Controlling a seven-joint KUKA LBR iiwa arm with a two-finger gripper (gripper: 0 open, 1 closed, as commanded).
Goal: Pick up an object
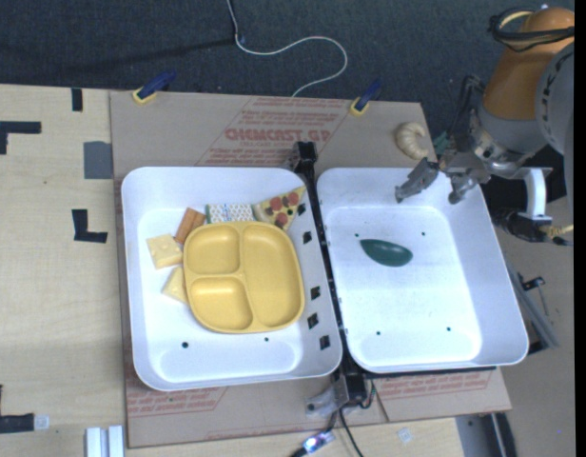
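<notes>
A dark green, leaf-shaped object lies alone on the floor of the right bin. My gripper hangs over that bin's far right corner, up and to the right of the green object and apart from it. Its two dark fingers are spread open with nothing between them. The left bin holds a yellow divided plate with a few flat food-like pieces tucked along its left and far sides.
A beige lump rests on the cardboard just behind the right bin, close to the gripper. A black clip row joins the two bins. A white cable loops across the dark floor behind.
</notes>
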